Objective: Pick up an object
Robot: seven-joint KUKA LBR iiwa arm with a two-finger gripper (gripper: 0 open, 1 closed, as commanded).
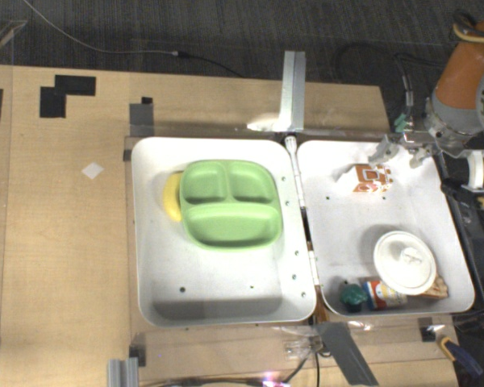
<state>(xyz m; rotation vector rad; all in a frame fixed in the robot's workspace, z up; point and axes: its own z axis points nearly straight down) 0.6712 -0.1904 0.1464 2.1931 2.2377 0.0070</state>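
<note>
Gripper: the gripper (399, 145) sits at the far right corner of the right bin, over its rim; whether it is parted or closed I cannot tell, and nothing shows in it.
Arm: the arm (468, 79) comes in from the right, orange band above grey wrist.
Right bin, near edge: the right bin (339, 240) has a teal lump (354, 297) in the near corner, just beside a small bottle (381, 293) lying on its side.
Lid: a round white lid (404, 260) lies touching the bottle's far side, with a tan scrap (438, 288) poking out at its right.
Right bin, far end: an orange-and-white packet (371, 178) lies flat near the gripper, apart from it.
Left bin: the left bin (161, 280) holds a green tray (228, 202) with three compartments, upright, toward the far half.
Banana: a yellow piece (171, 197) peeks from under the tray's left edge.
Bench: the bench (56, 240) carries black marks (64, 93) at its far left.
</note>
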